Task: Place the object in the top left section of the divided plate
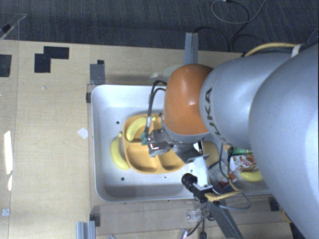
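The grey arm (259, 133) comes in from the right and covers most of the right bin and part of the left bin (102, 133). Its orange band (185, 101) sits over the left bin's far right part. Below the band, the claw (155, 144) hangs over the middle of the plate (144, 167). It is seen from above and its own body hides the tips, so I cannot tell whether it is apart, together or clamped on anything. A thin black cable (151, 106) runs from the band down to the claw.

The plate is a yellow-orange divided one that lies flat in the middle of the left bin, partly under the wrist. In its far left section rests a curved yellow piece (133, 128) that follows the rim. A banana (117, 156) lies outside the plate on the bin floor, touching the plate's left rim. It is not in any section.

A black-tipped part on a white bracket (192, 179) juts out from the arm over the bin's near right corner. To the right of it, in the visible strip of the right bin, lie a packet (243, 162) with red and white print and a yellow thing (251, 176) just near of it.

The bins sit on a pale wooden worktop (50, 133), which has black tape patches (50, 58) at its far left. Beyond the worktop is a dark floor with a loose wire (234, 9).
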